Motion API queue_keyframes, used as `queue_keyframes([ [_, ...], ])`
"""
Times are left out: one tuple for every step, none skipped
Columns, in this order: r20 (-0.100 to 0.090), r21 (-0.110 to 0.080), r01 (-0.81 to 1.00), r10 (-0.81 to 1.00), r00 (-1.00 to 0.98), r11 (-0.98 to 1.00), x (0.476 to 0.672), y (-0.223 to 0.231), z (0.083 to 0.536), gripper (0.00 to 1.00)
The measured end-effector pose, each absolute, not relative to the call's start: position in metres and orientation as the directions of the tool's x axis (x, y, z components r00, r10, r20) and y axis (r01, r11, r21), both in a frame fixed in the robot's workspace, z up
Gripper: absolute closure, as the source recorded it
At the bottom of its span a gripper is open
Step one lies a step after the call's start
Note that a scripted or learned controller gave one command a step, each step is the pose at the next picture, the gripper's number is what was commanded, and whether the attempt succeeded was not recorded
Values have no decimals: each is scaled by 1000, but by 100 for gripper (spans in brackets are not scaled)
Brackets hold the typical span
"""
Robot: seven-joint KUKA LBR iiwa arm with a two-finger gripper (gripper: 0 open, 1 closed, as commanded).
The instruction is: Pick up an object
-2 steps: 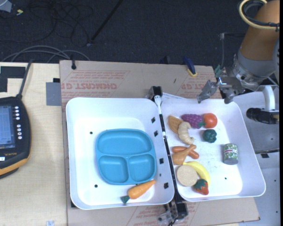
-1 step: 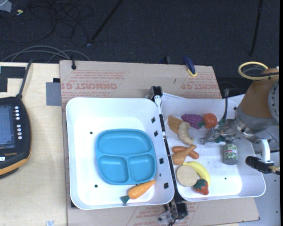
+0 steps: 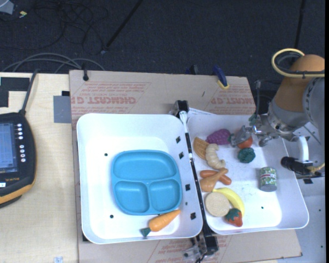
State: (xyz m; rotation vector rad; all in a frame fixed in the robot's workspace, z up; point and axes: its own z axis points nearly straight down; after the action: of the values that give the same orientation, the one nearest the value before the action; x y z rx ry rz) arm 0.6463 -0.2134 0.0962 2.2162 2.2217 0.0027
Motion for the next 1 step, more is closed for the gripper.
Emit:
queue_keyframes([
  [-5,12,1000,1000,3,-3,604,-216,262,0],
])
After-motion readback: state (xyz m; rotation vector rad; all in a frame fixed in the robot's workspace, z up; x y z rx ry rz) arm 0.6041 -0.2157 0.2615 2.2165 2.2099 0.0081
